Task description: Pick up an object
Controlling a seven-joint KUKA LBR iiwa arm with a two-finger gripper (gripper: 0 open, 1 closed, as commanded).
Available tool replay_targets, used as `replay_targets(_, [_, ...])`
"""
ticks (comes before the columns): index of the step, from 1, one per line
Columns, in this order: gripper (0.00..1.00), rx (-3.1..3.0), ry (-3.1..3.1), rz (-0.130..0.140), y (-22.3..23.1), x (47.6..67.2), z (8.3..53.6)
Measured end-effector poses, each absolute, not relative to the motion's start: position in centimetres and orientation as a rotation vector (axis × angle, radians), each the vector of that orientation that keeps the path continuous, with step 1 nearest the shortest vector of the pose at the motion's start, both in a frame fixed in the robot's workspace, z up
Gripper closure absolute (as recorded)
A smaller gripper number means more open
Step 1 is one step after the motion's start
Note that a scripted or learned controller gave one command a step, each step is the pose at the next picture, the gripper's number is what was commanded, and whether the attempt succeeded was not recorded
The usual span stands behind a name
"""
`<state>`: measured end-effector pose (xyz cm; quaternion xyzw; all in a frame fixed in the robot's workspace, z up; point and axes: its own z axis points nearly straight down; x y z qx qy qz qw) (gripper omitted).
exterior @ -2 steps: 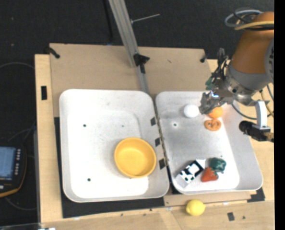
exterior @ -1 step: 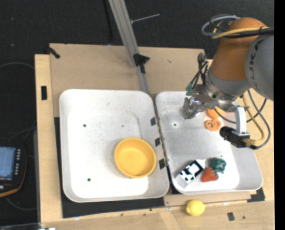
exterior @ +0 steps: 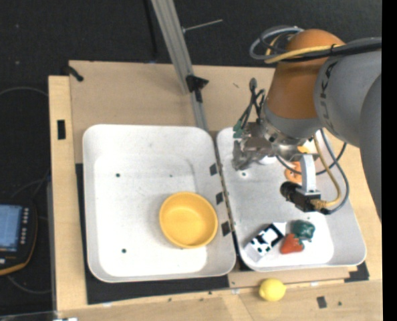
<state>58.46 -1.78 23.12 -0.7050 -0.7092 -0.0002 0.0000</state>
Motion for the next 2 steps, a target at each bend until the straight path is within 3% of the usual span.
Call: replay_targets(2, [1.00,-2.209,-2.229,-0.001,8.5,56.2,23.5])
